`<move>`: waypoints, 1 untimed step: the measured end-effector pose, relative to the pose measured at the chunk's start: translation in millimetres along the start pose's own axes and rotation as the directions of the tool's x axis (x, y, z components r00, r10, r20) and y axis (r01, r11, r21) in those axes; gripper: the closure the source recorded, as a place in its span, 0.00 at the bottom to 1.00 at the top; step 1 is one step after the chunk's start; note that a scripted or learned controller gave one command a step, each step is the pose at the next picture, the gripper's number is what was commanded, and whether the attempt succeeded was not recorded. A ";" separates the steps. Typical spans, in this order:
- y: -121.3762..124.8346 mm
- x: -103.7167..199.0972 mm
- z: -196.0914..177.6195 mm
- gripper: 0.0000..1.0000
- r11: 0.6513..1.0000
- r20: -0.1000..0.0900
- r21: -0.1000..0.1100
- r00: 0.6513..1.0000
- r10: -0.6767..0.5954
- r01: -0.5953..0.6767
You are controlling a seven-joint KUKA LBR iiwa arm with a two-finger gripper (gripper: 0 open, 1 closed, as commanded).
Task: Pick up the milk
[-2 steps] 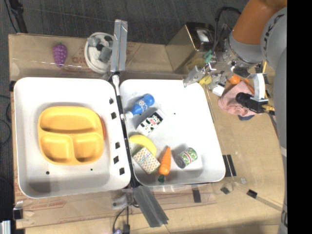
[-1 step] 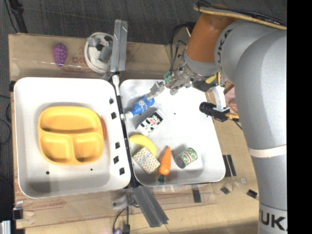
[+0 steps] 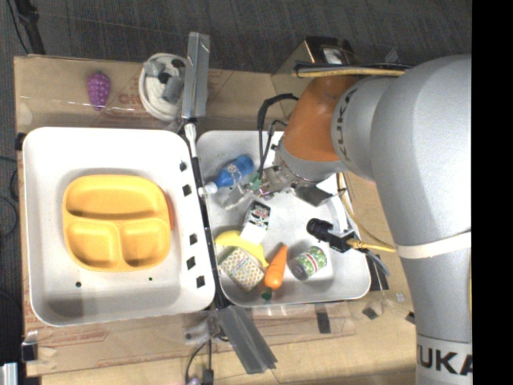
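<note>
The milk is a small white carton with dark print, lying in the right bin near its middle. My gripper hangs just above and behind the carton, between it and a blue bottle. The grey arm with its orange band reaches in from the right and hides the bin's far right part. Nothing is visibly held.
In the right bin's front part lie a yellow fruit, a patterned cup, a carrot and a small green can. The left bin holds a yellow compartment tray. Purple grapes and a white roll lie behind the bins.
</note>
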State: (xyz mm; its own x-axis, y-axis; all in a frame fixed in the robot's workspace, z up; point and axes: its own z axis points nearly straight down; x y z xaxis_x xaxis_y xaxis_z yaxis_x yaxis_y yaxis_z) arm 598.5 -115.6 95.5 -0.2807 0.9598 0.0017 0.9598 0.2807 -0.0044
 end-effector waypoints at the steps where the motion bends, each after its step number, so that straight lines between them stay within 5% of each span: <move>1: -50.1 21.5 4.5 0.00 0.998 0.001 -0.001 0.998 0.055 -0.055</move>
State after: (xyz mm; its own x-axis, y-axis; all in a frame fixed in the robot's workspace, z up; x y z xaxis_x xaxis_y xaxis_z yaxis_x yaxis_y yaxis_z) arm 544.4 -109.1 91.3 -0.2277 0.9737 0.0009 0.9737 0.2277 -0.0030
